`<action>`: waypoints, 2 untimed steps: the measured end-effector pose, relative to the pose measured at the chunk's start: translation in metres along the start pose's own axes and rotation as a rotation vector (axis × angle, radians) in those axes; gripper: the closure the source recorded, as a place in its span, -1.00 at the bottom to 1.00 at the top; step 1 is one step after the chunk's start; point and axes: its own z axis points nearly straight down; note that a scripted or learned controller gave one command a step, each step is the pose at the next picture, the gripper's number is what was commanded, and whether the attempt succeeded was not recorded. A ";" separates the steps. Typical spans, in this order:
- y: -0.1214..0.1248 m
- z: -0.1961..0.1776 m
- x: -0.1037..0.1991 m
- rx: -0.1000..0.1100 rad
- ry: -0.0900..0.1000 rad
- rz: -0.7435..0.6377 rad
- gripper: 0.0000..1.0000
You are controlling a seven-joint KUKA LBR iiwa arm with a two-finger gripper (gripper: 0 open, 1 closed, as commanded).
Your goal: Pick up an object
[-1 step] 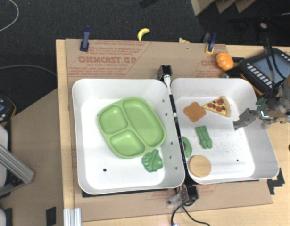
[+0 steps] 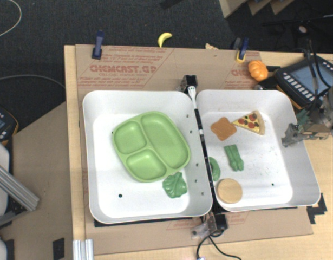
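2 shallow white bins are set side by side on a brown cardboard sheet (image 2: 128, 64) printed with faded red lettering, which is clipped at its far edge by 2 blue clamps (image 2: 98, 45). The cardboard is laid over a pale wooden bench (image 2: 328, 161), and past it a dark carpeted floor (image 2: 74, 10) can be seen with a thin cable looped across it. A yellow banana toy (image 2: 164, 38) is perched at the far edge of the cardboard, and a small orange toy (image 2: 258, 70) sits near the right-hand clamp, just beside a black pendant with buttons (image 2: 301, 83).

The left bin (image 2: 101, 145) is taken up by a green divided plate (image 2: 150, 145) with 3 compartments, and a green leafy piece (image 2: 175, 185) is tucked just off the plate's near corner. In the right bin (image 2: 280, 161), a pizza slice (image 2: 250, 122) is found toward the far side, with a brown toast-like piece (image 2: 223, 128) just left of it. A green vegetable piece (image 2: 234, 157) lies near the middle, a round tan disc (image 2: 229, 190) sits at the near-left corner, and another green bit (image 2: 214, 168) is pressed against the divider.

The gripper (image 2: 292, 136) is seen at the right bin's right rim, well apart from every item and with nothing in it; how wide it's spread can't be made out.
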 end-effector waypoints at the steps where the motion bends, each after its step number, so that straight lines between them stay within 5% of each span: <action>1: 0.025 0.127 0.074 0.013 0.007 -0.007 1.00; 2: 0.024 0.042 0.123 -0.005 0.003 -0.007 1.00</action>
